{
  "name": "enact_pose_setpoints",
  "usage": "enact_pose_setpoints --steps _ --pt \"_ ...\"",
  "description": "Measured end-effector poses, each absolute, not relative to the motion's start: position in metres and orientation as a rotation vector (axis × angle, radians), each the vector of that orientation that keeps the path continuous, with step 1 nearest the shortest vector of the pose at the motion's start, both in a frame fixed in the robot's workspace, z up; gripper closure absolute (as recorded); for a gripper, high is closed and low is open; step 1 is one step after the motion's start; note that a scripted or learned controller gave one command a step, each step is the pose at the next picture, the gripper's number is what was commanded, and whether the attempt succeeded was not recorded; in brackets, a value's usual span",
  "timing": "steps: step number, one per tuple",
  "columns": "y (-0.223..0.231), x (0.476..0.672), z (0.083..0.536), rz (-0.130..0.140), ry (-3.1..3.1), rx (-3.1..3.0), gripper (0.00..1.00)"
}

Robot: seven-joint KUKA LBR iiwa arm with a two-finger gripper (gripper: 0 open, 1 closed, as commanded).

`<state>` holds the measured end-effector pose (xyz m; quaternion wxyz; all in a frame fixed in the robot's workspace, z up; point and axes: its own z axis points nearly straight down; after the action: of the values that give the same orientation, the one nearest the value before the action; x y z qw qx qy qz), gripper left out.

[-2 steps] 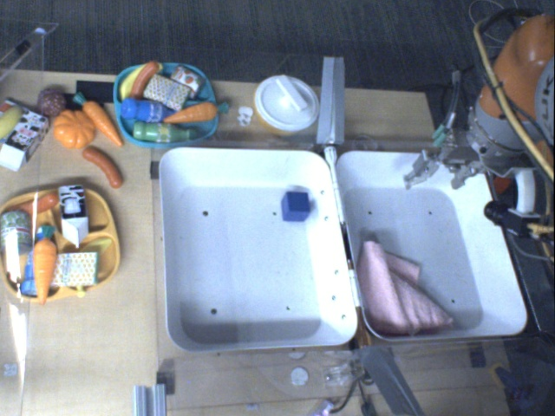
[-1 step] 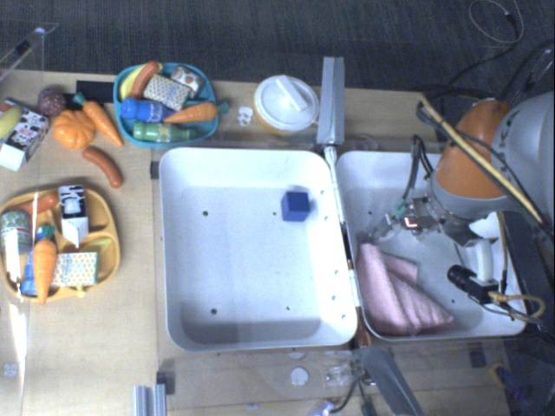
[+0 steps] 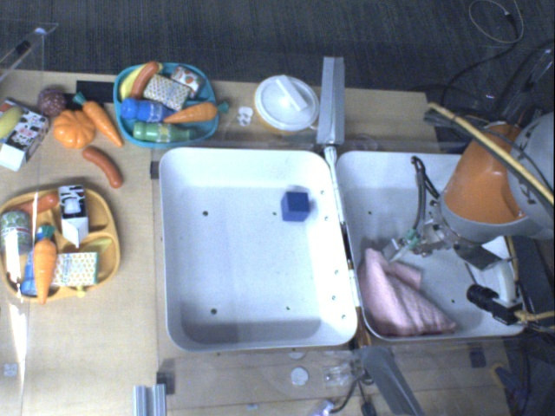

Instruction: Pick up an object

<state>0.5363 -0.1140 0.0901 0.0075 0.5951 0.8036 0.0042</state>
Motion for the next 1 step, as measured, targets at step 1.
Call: enact_pose_setpoints --steps 1 --pt "-0.1500 0.5473 0.1336 0.003 2.506 1.887 0.00"
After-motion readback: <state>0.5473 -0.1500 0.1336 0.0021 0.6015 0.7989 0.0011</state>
